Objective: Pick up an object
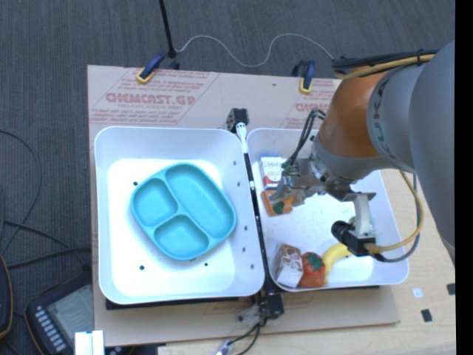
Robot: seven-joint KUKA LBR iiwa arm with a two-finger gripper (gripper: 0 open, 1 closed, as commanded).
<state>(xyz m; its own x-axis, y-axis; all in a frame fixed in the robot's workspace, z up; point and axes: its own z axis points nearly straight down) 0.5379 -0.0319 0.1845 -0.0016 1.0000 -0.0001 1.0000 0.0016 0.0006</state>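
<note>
Looming largest at the right of the view is the grey arm [432, 117], its orange band [355, 117] just above the wrist, reaching down into the right bin [395, 276]. Its pincer [284, 193] sits low at the left side of that bin, close to the divider between the two bins, right over a small cluster of objects. Whether the pincer is spread or pressed together I cannot tell; the wrist and cabling hide its tips.

Under and beside the pincer lies a small orange and green item [277, 205], and just above that a small white packet with red print [271, 168]. Neither is clearly seen between the pincer's tips. Toward the near wall of the same bin lie three more things close together: a brown and white packet [288, 263], a red toy like a tomato or strawberry [312, 270] touching it, and a yellow banana [336, 255] just beside the red one.

In the left bin [103, 198] rests a blue divided plate [183, 210] with three compartments, lying flat near the middle.

Both bins sit side by side on a worktop board [148, 102] printed with red lettering and held by blue and yellow clamps [151, 67] at its far edge.
</note>
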